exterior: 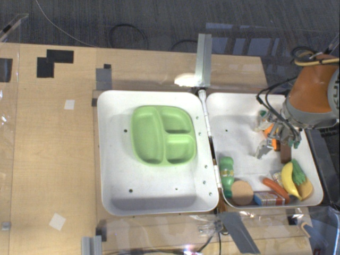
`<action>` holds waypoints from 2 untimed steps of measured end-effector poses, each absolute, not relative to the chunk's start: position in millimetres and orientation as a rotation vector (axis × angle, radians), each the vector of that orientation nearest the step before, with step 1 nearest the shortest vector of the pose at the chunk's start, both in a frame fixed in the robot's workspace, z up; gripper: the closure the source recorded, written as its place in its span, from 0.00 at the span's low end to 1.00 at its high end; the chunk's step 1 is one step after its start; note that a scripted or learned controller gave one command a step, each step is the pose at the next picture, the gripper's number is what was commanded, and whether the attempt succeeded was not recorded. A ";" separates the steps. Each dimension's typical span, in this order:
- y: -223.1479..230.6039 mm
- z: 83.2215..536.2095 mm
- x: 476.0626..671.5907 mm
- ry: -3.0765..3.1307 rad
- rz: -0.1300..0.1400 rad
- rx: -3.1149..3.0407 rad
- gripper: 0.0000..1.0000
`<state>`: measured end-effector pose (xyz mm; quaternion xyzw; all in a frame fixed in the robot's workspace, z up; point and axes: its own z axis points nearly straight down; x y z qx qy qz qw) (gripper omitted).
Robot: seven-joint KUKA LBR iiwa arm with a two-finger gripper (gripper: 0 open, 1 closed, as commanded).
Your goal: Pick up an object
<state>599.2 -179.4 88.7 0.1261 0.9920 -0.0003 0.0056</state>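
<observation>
The gripper (pixel 272 141) hovers in the right bin (pixel 234 116), jaws holding nothing though their gap is unclear, so the approach step applies: next, descend onto the banana (pixel 288 178) near the front corner.

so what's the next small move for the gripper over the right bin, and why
Probably a short shift toward the near corner, then a descent. The two-finger gripper hangs over a bare stretch of the shallow white right bin, with nothing visibly between its fingers. The yellow toy banana, the orange carrot-shaped toy and the green pepper-like toy all lie nearer the camera, so lowering here would likely grasp nothing.
</observation>
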 end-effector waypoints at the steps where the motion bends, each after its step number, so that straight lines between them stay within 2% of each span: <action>1: -152.0 90.0 520.5 3.059 0.001 0.648 0.00; 2: -205.4 89.5 491.3 3.126 -0.006 0.088 0.00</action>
